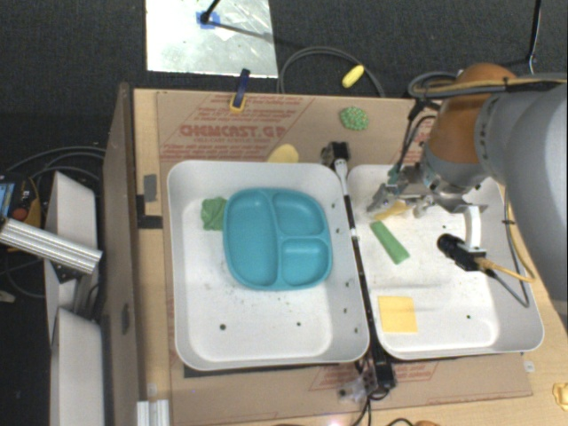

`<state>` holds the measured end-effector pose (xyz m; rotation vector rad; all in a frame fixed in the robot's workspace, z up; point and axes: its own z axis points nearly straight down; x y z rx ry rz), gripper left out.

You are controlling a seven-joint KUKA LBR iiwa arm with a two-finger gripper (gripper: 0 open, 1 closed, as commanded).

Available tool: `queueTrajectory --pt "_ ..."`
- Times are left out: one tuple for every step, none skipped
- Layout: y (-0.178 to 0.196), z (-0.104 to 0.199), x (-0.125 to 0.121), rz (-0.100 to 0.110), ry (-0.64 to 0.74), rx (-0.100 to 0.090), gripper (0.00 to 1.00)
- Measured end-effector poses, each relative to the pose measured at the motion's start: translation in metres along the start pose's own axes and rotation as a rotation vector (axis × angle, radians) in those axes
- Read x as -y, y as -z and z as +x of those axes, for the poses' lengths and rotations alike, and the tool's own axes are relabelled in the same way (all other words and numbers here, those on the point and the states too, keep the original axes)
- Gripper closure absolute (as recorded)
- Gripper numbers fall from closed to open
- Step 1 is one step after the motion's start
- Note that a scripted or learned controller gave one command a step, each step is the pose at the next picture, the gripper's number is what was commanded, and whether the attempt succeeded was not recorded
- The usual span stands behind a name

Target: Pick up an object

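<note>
Now end effector [397, 199] low at 11 o'clock of right bin [466, 304], open or closed: cannot tell. Green block [389, 240] just at its 6 o'clock; yellow square [397, 313] at bin's 7 o'clock.

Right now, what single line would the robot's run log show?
pincer: right bin, far left corner | green block: just in front of it | yellow square: right bin front | blue tray: left bin

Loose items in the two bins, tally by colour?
Blue: 1, divided plate
Green: 2, stick, scrap beside plate
Yellow: 2, square, piece at gripper
Total: 5
</note>
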<state>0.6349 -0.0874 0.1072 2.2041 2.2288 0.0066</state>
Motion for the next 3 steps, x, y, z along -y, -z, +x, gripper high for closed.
queueTrajectory --pt "-0.024 -0.004 0.030 0.010 -0.011 -0.002 0.00" --pt "-0.012 -0.003 0.027 0.004 -0.009 -0.002 1.00" --pt "0.098 0.038 0.068 0.000 -0.003 -0.004 1.00"
